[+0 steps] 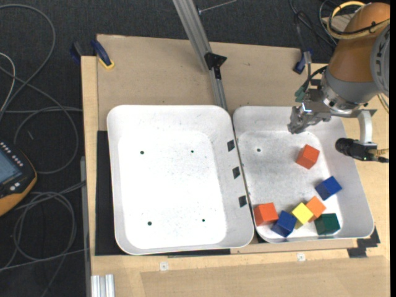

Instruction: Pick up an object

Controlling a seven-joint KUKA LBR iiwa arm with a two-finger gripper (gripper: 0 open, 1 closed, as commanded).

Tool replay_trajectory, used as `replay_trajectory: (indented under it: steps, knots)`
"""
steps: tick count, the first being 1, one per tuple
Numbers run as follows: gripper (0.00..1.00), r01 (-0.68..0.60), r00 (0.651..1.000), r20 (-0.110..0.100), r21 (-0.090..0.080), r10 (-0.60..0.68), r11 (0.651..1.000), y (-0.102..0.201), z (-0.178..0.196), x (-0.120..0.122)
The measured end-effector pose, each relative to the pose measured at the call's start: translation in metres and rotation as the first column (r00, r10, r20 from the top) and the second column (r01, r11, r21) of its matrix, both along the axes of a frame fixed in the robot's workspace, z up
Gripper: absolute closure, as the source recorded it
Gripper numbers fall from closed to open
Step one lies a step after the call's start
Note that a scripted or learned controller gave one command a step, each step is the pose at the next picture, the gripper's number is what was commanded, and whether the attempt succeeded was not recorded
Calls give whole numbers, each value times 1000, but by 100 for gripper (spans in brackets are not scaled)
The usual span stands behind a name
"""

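The left white bin (124,166) holds no blocks, so every candidate for the pick sits in the right white bin (272,129). Along that bin's near edge lies a tight cluster: an orange cube (266,213) at the near left corner, a blue cube (285,223) just beside it, then a yellow cube (302,213), a second orange cube (316,206) touching the yellow one, and a dark green cube (327,224) toward the near right corner. A second blue cube (329,186) rests a little apart by the right wall, and a red-orange cube (307,156) stands alone on the bin's middle floor, tilted on a corner or turned at an angle. The gripper (301,121) hangs over the far part of the right bin, near that lone cube but apart from it, with nothing between its fingers; whether they are spread or pressed together I cannot tell from this angle. The step in hand looks like the approach, and the lone red-orange cube is probably the soundest target, since it has free floor on all sides. To do it well, the arm should centre over the cube, turn the wrist so the fingers meet two flat opposite faces, descend straight, and close only once the fingers straddle it. The crowded cubes at the near edge risk a jammed or glancing grasp.
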State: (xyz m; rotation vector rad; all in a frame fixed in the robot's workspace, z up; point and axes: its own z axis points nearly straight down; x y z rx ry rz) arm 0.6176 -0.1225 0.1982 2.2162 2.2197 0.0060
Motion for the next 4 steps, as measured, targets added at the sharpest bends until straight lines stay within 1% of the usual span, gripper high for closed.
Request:
replay_trajectory:
  steps: [1, 2, 3, 4]
  knots:
    - [100, 0, 1000, 2, -1, 0, 1000, 0, 51, 2]
    - [100, -5, 1000, -7, 4, 5, 1000, 59, 59, -10]
    - [100, -4, 1000, -9, 3, 4, 1000, 102, 49, -23]
    - [100, -5, 1000, -8, 4, 6, 1000, 155, 56, -39]
